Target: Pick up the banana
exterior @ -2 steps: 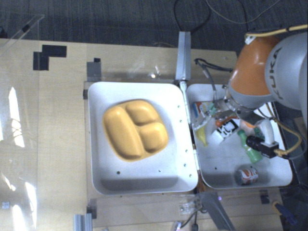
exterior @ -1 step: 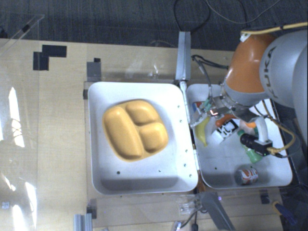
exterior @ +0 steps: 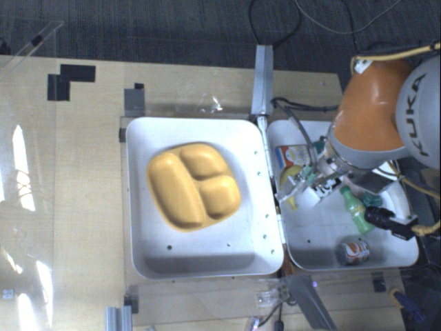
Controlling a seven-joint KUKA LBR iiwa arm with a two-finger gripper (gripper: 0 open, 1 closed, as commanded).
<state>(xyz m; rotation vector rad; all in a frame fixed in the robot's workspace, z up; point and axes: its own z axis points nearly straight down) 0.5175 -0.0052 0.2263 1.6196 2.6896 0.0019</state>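
In the right bin (exterior: 313,254), the arm's orange wrist band (exterior: 368,112) hangs low over the left half. My gripper (exterior: 303,183) sits just below the band, close to the bin's left wall. A small yellow-green curved shape (exterior: 292,178) peeks out beside it, possibly the banana, and most of it is hidden under the gripper. I cannot make out whether it is held or merely touched.
A blue, red and yellow packet (exterior: 292,156) lies just behind the gripper. A green bottle (exterior: 355,211) and a can (exterior: 354,252) lie to the right and front. The left bin (exterior: 141,254) holds a yellow divided dish (exterior: 194,185).
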